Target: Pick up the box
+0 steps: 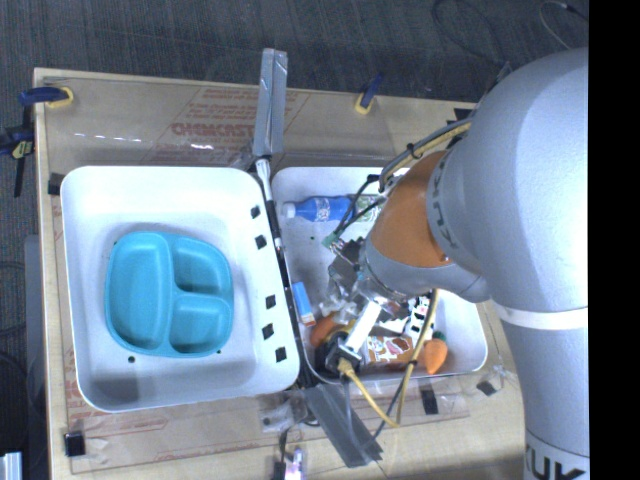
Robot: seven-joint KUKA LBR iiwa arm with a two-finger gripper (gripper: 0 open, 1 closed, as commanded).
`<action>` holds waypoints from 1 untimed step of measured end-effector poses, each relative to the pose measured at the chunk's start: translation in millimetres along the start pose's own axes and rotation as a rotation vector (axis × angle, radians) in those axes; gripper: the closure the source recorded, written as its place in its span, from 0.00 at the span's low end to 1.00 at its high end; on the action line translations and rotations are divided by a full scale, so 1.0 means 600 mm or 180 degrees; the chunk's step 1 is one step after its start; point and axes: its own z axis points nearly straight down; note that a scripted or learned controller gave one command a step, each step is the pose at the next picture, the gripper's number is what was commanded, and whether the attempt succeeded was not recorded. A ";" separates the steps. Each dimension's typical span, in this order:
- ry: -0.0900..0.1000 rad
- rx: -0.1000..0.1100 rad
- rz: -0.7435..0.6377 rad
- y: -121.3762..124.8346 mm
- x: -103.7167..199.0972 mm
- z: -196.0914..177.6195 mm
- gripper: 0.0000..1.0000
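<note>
A flat box [388,348] with red and white print lies at the front of the right bin [470,343], partly hidden under the wrist. My gripper [340,308] is low in that bin, just left of and above the box, among the clutter. An orange object [325,330] lies right beside the gripper. The arm's grey body and orange band cover much of the bin's right half.
A clear water bottle [320,209] with a blue label lies at the back of the right bin. A small blue stick-like item [301,302] rests against its left wall. An orange carrot-like toy [436,356] sits front right. The left bin [90,208] holds a blue divided tray [170,293].
</note>
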 end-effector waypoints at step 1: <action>0.0002 -0.0004 0.0385 -0.094 0.058 -0.119 1.00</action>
